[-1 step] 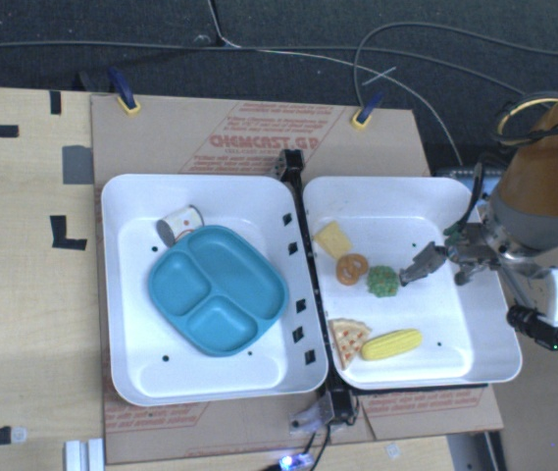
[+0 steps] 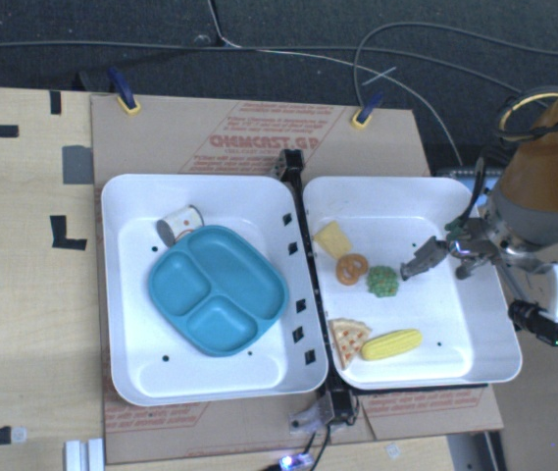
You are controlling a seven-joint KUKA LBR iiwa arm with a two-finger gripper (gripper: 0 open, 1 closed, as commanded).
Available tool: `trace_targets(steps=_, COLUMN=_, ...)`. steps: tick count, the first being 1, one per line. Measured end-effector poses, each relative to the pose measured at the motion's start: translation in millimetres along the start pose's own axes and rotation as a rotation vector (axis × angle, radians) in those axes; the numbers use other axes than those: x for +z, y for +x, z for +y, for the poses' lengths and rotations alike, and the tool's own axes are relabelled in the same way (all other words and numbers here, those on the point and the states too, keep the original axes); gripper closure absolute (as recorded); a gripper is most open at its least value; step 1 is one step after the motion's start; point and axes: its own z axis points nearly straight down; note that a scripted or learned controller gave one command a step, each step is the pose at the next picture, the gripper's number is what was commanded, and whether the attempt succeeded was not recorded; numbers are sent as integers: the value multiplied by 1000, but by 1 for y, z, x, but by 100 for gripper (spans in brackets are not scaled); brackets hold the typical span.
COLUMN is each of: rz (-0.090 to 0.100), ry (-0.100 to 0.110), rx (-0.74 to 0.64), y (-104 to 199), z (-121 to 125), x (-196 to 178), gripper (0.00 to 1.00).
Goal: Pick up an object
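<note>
- White plastic forms both bins; we see the right bin [image 2: 475, 356] holding a yellow cheese block [image 2: 330, 238] at its 10 o'clock, a doughnut [image 2: 351, 269] and a green broccoli piece [image 2: 383, 282] near centre, a pizza slice [image 2: 348, 340] and a corn cob [image 2: 390, 343] at 6 o'clock.
- We see the end effector [image 2: 433, 257] at 3 o'clock of the broccoli, over the bin floor, its fingers parted and gripping nothing.
- We find the left bin [image 2: 122, 292] carrying a blue divided tray [image 2: 218, 288] and a small can [image 2: 178, 225] at the tray's 11 o'clock.
</note>
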Motion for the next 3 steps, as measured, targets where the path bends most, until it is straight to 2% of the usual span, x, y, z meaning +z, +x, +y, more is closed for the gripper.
trace_targets(steps=2, rz=0, ry=3, rx=0, y=-9, z=-1, x=112, gripper=0)
trace_targets(steps=3, rz=-2, ry=-2, rx=0, y=-9, z=-1, x=119, gripper=0)
